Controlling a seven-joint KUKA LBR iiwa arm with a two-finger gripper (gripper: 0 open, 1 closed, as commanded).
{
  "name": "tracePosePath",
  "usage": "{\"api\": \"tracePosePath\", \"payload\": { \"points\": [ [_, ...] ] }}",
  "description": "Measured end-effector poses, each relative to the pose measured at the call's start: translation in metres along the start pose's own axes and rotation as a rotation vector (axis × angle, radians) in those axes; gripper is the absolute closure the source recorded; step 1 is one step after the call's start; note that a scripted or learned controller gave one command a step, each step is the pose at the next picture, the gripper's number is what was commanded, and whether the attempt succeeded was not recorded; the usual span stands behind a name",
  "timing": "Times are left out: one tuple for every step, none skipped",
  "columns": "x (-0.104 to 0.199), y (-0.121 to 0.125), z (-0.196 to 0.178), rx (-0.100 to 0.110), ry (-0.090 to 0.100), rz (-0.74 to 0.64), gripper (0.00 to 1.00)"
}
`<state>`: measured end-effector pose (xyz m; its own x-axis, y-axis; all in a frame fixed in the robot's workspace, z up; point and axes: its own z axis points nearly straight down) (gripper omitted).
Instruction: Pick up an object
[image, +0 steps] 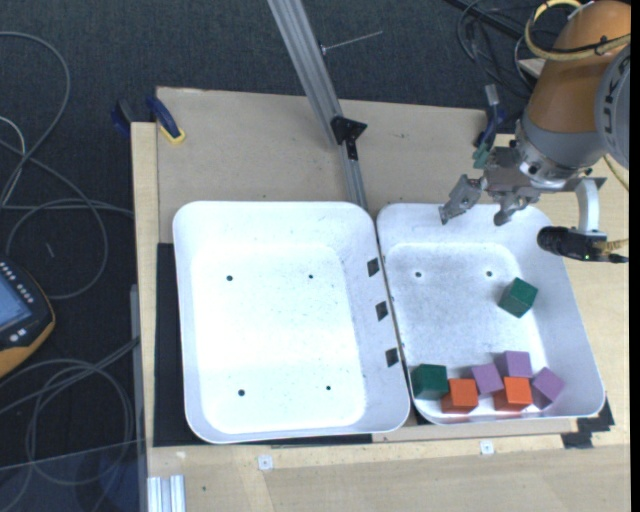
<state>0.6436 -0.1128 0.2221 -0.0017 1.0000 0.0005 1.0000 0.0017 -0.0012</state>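
Camera view, gripper: you are looking at the gripper (485, 203) hanging over the far rim of the right bin (572, 330), its two fingers spread apart and gripping nothing.

Camera view, nearest thing: the lone green cube (518, 297) is sitting by itself on the bin floor, lying toward about 5 o'clock from the gripper, clear of it and near the bin's right wall.

Camera view, long axis: the cube is looking roughly square and turned a little on the floor, so no long side is showing itself to you.

Camera view, cluster: a second green cube (430, 380), two orange cubes (461, 394) and three purple cubes (488, 377) are crowding the near edge, around 6 o'clock from the gripper and well apart from it.

Camera view, left bin (190, 300): it is lying at 9 o'clock from the right bin, alongside it.

Judgement, coming move: you are probably best served by the lone green cube, since it is standing free of neighbours; the arm would be needing to travel toward 5 o'clock and descend.
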Motion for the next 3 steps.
{"api": "tracePosePath", "payload": {
  "points": [
    [-0.035,-0.080,-0.110,-0.010,-0.004,0.005,0.00],
    [0.092,-0.089,0.027,0.009,0.004,-0.006,0.00],
    [0.120,-0.125,0.007,0.002,0.003,-0.002,0.00]
  ]
}}
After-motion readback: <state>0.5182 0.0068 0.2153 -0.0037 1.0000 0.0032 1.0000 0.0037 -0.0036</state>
